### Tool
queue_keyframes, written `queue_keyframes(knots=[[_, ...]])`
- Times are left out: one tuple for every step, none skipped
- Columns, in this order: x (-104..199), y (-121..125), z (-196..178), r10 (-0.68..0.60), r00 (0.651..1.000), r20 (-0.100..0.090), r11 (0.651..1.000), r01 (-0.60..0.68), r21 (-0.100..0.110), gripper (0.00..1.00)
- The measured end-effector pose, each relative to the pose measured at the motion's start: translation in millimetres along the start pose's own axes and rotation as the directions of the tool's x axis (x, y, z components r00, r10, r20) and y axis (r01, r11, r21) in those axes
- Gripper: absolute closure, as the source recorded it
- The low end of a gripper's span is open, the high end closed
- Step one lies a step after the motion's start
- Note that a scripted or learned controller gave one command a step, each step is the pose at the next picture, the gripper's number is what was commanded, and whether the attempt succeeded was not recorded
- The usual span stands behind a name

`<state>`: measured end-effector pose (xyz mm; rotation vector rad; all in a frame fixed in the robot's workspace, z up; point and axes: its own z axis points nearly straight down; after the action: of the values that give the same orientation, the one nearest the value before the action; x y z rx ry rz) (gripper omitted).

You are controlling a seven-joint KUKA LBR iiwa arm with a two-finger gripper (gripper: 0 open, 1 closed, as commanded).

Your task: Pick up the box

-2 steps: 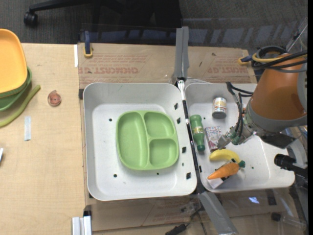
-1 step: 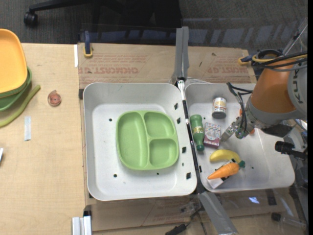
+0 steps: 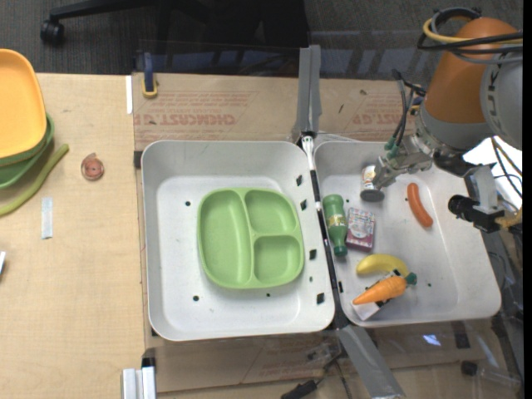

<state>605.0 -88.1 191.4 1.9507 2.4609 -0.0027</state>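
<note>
Over the upper left part of the right white bin (image 3: 474, 302) hangs the metal pincer (image 3: 376, 181); whether it is wide or narrow I cannot tell, and nothing is seen between its tips. Below it, apart from it, the small pink and white box (image 3: 361, 228) lies flat, just beside the green plastic bottle (image 3: 336, 223), which lies along the left wall. Near the front edge are the yellow toy banana (image 3: 382, 263) and the orange toy carrot (image 3: 384, 289); the red toy sausage (image 3: 420, 204) lies to the right with open floor around it. A green divided plate (image 3: 249, 238) fills the middle of the left white bin (image 3: 162, 248). On the cardboard sheet (image 3: 208, 110) behind the bins, upside-down red letters read CHEMCAST.
</note>
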Motion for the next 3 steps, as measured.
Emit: queue_keyframes(knots=[[-7,-41,88,-0.237,0.972,0.002,0.972,0.237,-0.006,1.0],[-7,-49,90,-0.232,0.973,0.01,0.973,0.232,-0.022,1.0],[2,-63,90,0.067,0.998,0.005,0.997,-0.067,-0.024,1.0]])
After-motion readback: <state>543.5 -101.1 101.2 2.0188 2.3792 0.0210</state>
